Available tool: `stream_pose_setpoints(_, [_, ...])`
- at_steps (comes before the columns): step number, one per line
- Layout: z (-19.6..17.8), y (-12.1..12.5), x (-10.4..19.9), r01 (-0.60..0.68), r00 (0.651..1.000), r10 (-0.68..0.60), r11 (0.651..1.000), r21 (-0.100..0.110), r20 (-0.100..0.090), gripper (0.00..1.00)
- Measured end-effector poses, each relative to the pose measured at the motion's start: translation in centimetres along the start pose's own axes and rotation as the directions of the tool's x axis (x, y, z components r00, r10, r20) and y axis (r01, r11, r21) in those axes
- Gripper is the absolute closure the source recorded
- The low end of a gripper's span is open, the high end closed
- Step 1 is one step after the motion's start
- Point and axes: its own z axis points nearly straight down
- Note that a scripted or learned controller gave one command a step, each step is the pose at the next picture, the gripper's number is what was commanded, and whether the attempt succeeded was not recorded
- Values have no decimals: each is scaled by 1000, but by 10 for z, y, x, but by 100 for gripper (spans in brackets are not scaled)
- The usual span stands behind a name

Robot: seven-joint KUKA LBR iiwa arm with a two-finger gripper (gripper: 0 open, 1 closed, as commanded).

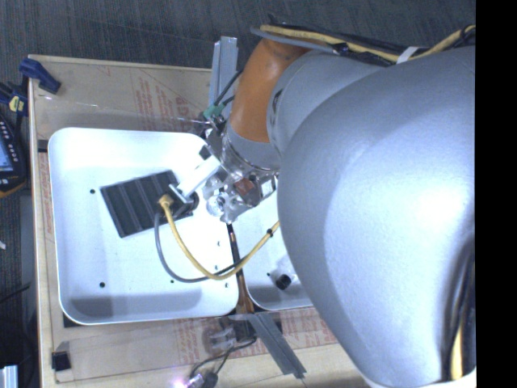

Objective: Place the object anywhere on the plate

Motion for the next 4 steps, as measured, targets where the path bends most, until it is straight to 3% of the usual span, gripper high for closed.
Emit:
stream_pose_setpoints(1, [38, 10, 63, -267, 964, 267, 964, -4, -5, 100])
stream_pose_setpoints(2, [-1, -49, 117, -266, 964, 266, 964, -4, -7, 100])
stream_pose_setpoints(3, [0, -49, 117, -266, 964, 266, 964, -5, -7, 0])
stream_pose_setpoints(4, [-65, 42, 90, -167, 986, 167, 986, -1, -3, 0])
